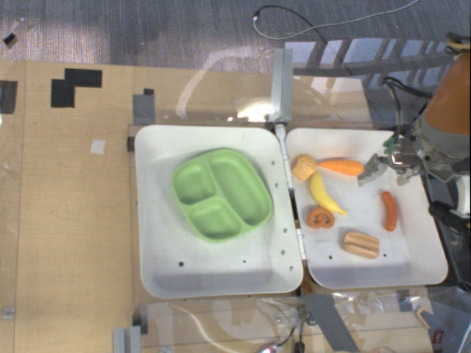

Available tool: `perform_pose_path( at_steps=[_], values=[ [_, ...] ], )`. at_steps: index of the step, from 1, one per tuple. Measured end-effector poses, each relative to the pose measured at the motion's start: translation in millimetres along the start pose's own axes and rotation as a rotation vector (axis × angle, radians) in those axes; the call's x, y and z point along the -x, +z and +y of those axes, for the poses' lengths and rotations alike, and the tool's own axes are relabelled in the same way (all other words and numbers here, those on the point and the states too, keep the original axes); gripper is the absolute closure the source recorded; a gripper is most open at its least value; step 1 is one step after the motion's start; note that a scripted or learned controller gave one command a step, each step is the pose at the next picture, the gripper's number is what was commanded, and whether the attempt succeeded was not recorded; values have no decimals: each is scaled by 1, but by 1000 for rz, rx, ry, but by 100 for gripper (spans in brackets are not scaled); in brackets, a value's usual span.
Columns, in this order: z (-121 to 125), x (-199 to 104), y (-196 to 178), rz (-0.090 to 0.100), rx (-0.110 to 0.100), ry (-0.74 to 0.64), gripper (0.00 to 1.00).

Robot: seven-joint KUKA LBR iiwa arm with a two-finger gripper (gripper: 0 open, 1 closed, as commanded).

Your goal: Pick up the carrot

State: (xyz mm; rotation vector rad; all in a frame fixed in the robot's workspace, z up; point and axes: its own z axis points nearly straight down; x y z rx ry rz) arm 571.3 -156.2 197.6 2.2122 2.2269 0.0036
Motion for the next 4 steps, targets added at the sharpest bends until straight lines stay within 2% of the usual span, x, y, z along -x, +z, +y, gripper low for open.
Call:
perform_pose_path(
  at_steps=[1,2,3,4],
  values=[
    [67,-25,20,0,1,52,0],
    [84,10,95,-1,14,46,0],
    [64,-5,110,-1,4,74,0],
    [66,-6,98,-1,8,69,100]
  ],
)
